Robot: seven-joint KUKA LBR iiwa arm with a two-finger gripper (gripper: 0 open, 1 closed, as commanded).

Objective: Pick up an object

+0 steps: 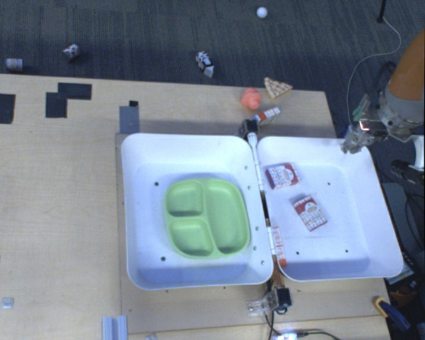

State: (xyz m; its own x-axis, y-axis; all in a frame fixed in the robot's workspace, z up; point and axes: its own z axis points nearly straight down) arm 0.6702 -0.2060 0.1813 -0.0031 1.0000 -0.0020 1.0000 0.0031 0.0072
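Hovering my gripper (352, 143), grip state unclear, at the right bin's (372, 262) far corner, I'd centre squarely over the nearer packet (281, 175).

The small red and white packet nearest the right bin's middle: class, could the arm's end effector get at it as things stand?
Probably yes. The packet lies flat and apart from the other packet, with nothing over it; the end effector is at the right bin's far corner.

A green tray (207, 218) with three compartments lies in the left bin (143, 199). Beyond the bins on the table (60, 199) sit an orange ball (251, 99) and a pizza slice toy (277, 87), near each other. A white ball (261, 12) rests on the floor (146, 30).
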